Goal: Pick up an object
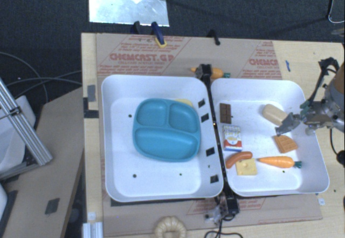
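At the near edge of the counter (pixel 178 48) we see a pale ring-shaped object (pixel 170 227) lying outside the two bins. Landmark: the black divider (pixel 215 140) where the bins meet. Left of it, in the left bin (pixel 116 140), sits a blue sectioned plate (pixel 167 129). Right of it, in the right bin (pixel 318 175), lie toy foods: nearest us a carrot (pixel 276 162), a yellow cheese block (pixel 246 167) and a sausage (pixel 238 158); farther back a small printed carton (pixel 232 137), a waffle-like cracker (pixel 285 143), a brown bar (pixel 225 113) and a tan bread roll (pixel 273 114).

The end effector (pixel 288 123) hangs far right of the divider, between roll and cracker. We cannot tell how wide it stands, and we see nothing held in it.

In our judgement the risk is a miss: roll and cracker lie close together, so a descent could wedge between them, nudge one aside, or clip the bin's right wall.
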You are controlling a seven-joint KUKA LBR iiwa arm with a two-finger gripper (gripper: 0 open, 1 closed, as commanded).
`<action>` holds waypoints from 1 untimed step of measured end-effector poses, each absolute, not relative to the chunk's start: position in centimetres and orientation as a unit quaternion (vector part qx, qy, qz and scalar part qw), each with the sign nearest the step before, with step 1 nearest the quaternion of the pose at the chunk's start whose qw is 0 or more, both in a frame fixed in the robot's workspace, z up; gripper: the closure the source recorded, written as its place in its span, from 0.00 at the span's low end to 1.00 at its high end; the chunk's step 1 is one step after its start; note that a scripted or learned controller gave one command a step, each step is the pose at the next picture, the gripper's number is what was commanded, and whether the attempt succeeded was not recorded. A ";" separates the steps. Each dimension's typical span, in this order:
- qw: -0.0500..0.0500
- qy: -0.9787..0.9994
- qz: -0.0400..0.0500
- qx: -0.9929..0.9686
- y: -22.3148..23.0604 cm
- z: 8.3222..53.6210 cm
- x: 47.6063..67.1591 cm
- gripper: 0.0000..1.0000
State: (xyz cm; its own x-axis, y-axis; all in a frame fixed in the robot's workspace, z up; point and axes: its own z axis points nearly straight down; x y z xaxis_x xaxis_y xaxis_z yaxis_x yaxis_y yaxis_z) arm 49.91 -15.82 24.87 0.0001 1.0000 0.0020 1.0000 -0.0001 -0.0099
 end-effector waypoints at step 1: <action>-0.001 -0.708 0.000 -0.706 -15.8 25.4 50.1 0.00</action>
